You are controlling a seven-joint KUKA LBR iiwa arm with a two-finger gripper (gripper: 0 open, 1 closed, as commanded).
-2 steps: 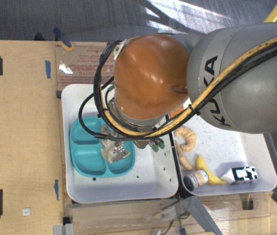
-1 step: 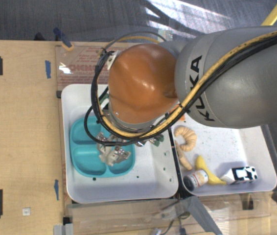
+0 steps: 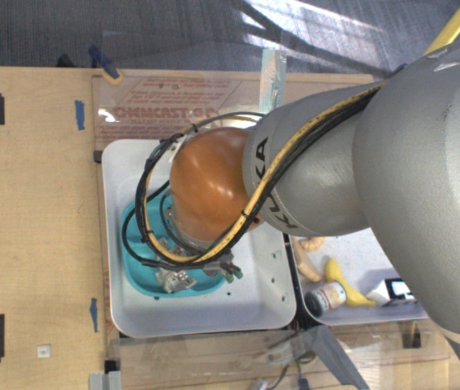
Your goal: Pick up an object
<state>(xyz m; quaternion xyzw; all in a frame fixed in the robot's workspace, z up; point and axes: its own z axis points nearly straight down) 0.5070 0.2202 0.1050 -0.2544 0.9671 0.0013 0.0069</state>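
Reaching down into the left bin (image 3: 124,299), my gripper (image 3: 183,276) sits over a teal dish (image 3: 136,270), jaws hidden so I cannot tell their state, while a banana (image 3: 345,283) lies in the right bin (image 3: 376,254).

Readable lettering: black capitals, seen sideways and partly hidden by a yellow cable (image 3: 295,162), on the grey arm (image 3: 336,169) just right of its orange band (image 3: 207,181), apparently "KUKA"; faint red print on the clear sheet (image 3: 177,104) beyond the left bin (image 3: 275,295), above the orange band, too blurred to read with certainty.
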